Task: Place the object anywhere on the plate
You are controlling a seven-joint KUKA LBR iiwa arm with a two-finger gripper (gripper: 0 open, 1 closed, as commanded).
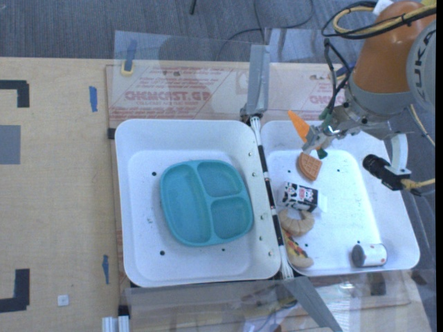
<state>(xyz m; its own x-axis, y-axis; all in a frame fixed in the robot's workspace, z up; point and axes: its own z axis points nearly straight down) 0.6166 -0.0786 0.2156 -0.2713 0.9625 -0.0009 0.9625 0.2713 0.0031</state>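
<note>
Two shallow white plastic bins [138,158] sit side by side. The left one bears one teal three-compartment plate [205,202]. The right one bears one orange carrot [299,124], one round waffle-patterned cookie [309,165], one black-and-white carton [300,196], one croissant-like pastry [295,221] and one white-and-grey cylinder [369,255].

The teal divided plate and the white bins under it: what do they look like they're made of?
The teal divided plate with three compartments looks like moulded plastic: uniform colour, rounded ridges, a soft matte sheen. The two shallow white bins, left and right, look like thin formed plastic, smooth and slightly glossy, with rounded corners and rolled rims. Plastic is a guess from the look alone.
</note>
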